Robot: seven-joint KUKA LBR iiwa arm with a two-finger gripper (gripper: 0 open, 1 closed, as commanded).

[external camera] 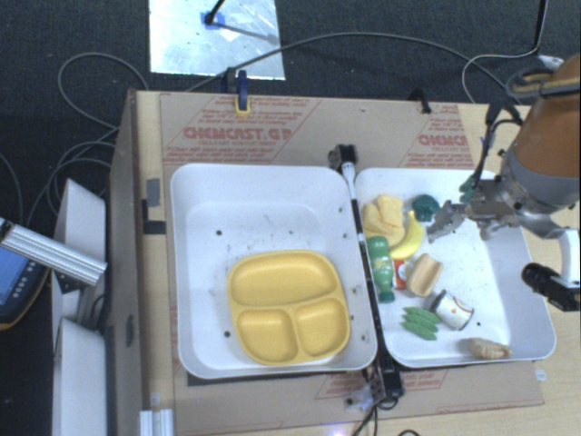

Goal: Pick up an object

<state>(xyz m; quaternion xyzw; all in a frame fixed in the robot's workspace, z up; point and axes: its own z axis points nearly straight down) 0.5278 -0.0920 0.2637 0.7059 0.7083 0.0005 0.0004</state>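
The right bin (522, 321) holds several toy foods. A yellow banana (414, 238) lies beside a pale yellow piece (386, 214) and a dark green round piece (425, 206). A green bottle (380, 264) lies along the bin's left wall, with a tan bread-like piece (423, 274) next to it. Nearer the front lie a green pea pod (419, 322), a small white can (452, 310) and a tan lump (486, 349). My gripper (467, 221) hangs over the bin's upper middle, right of the banana, open with nothing between its fingers.
The left bin (209, 243) holds a yellow divided plate (289, 307). A black clamp (343, 157) sits at the back where the bins meet. A black part (549, 284) juts in over the right bin's right rim. Cables run behind the bench.
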